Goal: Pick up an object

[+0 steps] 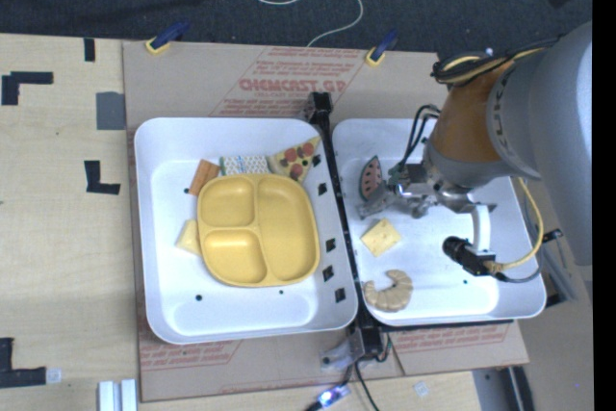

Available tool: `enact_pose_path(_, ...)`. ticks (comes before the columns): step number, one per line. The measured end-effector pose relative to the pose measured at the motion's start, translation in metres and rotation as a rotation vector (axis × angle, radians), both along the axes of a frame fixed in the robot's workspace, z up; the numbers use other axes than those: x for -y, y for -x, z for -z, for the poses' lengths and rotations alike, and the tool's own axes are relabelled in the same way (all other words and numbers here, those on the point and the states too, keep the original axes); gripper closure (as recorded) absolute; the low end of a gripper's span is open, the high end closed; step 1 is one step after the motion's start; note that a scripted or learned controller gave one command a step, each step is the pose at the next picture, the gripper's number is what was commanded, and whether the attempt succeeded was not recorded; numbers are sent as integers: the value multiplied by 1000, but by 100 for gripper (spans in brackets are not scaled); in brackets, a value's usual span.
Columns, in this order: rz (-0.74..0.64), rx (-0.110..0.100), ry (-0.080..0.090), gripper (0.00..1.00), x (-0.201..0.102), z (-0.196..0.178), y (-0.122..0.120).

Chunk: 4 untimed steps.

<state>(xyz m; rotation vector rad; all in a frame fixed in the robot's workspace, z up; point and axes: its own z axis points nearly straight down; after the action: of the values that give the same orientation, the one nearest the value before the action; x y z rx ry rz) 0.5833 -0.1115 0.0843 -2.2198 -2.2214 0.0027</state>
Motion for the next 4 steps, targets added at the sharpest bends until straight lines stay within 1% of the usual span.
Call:
enact_pose_path(1,-1,2,1,100,0,-11,0)
enact_pose_path(2,-1,5,-1,100,1,-72,5)
enact_pose_path(3,-2,5,-1,100,-6,-116,6)
enact_pose_path(4,-1,3,-1,100,-7,-141,5)
